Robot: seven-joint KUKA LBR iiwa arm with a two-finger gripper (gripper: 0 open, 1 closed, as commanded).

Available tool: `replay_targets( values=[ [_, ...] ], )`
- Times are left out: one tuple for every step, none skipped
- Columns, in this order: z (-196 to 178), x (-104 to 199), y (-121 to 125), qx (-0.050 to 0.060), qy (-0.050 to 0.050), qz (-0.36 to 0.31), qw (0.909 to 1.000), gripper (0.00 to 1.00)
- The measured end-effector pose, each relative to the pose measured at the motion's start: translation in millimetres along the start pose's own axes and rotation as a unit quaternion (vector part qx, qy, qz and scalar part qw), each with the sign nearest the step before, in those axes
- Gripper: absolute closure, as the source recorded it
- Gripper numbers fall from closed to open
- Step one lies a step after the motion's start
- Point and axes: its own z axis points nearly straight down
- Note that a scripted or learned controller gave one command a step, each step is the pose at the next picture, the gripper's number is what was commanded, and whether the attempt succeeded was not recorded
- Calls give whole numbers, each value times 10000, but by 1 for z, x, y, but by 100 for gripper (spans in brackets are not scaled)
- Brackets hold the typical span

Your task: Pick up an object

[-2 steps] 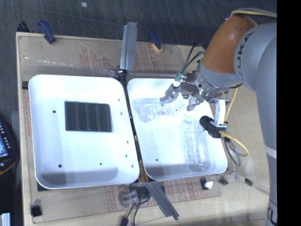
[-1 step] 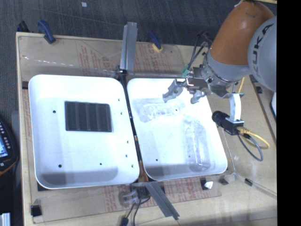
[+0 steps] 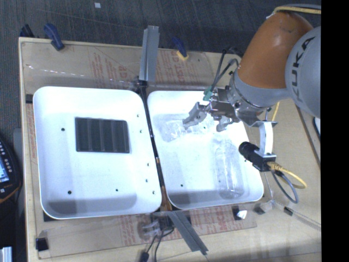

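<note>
In the right bin (image 3: 180, 192) a clear plastic bottle (image 3: 229, 168) lies lengthwise near the right wall. A crumpled clear plastic piece (image 3: 172, 127) rests in the upper left part of that bin. My gripper (image 3: 207, 120) hangs above the upper middle of the right bin, between those two things, its two fingers (image 3: 192, 117) spread apart with nothing between them. The left bin (image 3: 49, 179) holds a dark ribbed rectangular block (image 3: 102, 135) lying flat.
A metal divider bar (image 3: 148, 53) stands between the bins at the back. Blue clamps (image 3: 54, 37) grip the bench's far edge. A black cable part and a yellow cable (image 3: 283, 173) hang by the right bin's right wall.
</note>
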Motion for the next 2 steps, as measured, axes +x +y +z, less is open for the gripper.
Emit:
replay_targets(
  values=[
    [9,-57,77,2,-4,177,9998,0],
    [19,-71,79,3,6,-957,9954,0]
  ],
)
